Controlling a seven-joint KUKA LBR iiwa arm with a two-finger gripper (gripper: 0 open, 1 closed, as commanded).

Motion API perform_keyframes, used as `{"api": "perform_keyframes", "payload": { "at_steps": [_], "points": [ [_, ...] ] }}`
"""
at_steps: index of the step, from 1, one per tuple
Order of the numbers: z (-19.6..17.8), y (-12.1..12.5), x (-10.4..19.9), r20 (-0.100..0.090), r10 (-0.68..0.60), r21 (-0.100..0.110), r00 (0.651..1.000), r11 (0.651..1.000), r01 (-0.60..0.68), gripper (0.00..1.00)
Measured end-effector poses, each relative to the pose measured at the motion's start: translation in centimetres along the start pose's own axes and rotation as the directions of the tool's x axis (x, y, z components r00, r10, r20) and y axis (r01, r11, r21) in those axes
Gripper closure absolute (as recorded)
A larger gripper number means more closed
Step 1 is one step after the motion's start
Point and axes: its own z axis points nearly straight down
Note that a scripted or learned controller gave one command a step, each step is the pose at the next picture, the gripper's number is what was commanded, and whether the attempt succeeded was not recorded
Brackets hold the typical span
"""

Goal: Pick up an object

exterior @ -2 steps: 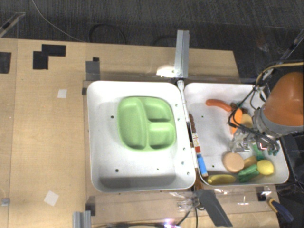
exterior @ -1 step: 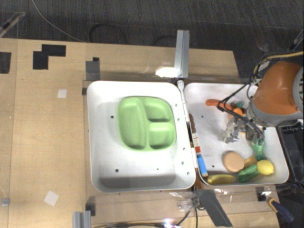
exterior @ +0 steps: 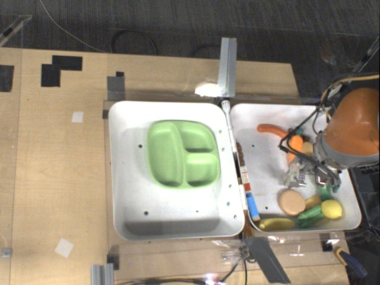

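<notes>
Your gripper (exterior: pixel 304 174), lower right of frame, finger state can't tell; crowded round tan disc (exterior: pixel 291 202) & yellow lemon-like ball (exterior: pixel 332 209) may cause a mis-grab.

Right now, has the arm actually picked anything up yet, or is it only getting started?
Nothing looks picked up yet. The gripper is down in the right bin, among the toy food, close above the round tan piece, but nothing is visibly held. The orange carrot and the yellow lemon lie in the bin. The green divided tray sits in the left bin. Grasping and lifting remain.
</notes>
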Motion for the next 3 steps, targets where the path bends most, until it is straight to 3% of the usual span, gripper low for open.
{"api": "perform_keyframes", "payload": {
  "at_steps": [1,2,3],
  "points": [
    [0.0,5.7,-1.2,-0.001,0.033,-0.002,0.999,0.999,-0.033,0.0],
    [0.0,2.7,-1.2,0.0,-0.379,-0.001,0.926,0.926,0.379,0.0],
    [-0.1,2.2,0.7,0.004,-0.365,0.0,0.931,0.931,0.365,0.0]
  ]
}}
